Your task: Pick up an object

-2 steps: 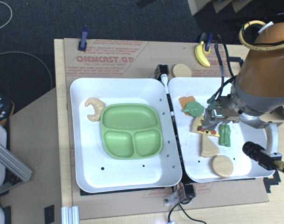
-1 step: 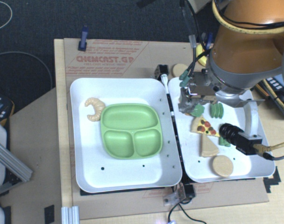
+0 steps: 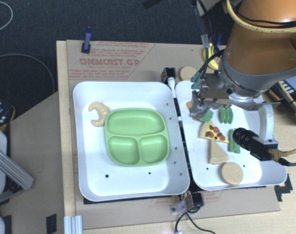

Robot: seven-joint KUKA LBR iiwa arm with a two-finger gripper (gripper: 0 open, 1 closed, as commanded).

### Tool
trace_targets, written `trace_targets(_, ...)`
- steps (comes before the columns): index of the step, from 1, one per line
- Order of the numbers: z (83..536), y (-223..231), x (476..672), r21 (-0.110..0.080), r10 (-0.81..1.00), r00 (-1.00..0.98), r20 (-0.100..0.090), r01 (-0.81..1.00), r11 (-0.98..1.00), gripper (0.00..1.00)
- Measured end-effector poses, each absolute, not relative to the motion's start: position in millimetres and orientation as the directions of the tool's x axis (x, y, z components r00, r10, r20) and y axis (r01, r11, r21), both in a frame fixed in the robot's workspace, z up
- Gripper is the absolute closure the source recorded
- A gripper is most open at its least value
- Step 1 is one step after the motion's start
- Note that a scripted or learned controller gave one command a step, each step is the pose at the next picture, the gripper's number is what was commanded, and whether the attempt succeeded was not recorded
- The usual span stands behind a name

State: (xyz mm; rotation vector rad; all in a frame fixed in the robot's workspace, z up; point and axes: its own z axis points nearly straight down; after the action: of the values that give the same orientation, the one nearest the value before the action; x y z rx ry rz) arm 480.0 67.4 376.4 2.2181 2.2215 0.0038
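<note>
- End effector (image 3: 202, 110) low in right bin (image 3: 269, 179), over a teal piece (image 3: 205, 115); grip state: cannot tell
- Pizza slice (image 3: 213, 132), green beans (image 3: 226, 114) and cookie (image 3: 231, 173) lie unlifted
- Judged: pick not yet done

Beside the green divided plate (image 3: 137, 136): tan croissant (image 3: 99, 113); right bin (image 3: 269, 174) white, with yellow red-dotted pizza slice (image 3: 212, 132), green beans (image 3: 225, 114).
</note>
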Motion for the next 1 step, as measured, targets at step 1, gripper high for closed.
trace_targets(1,467.8,36.2,480.0,0.013,1.000,0.003,0.001,1.000,-0.003,1.00)
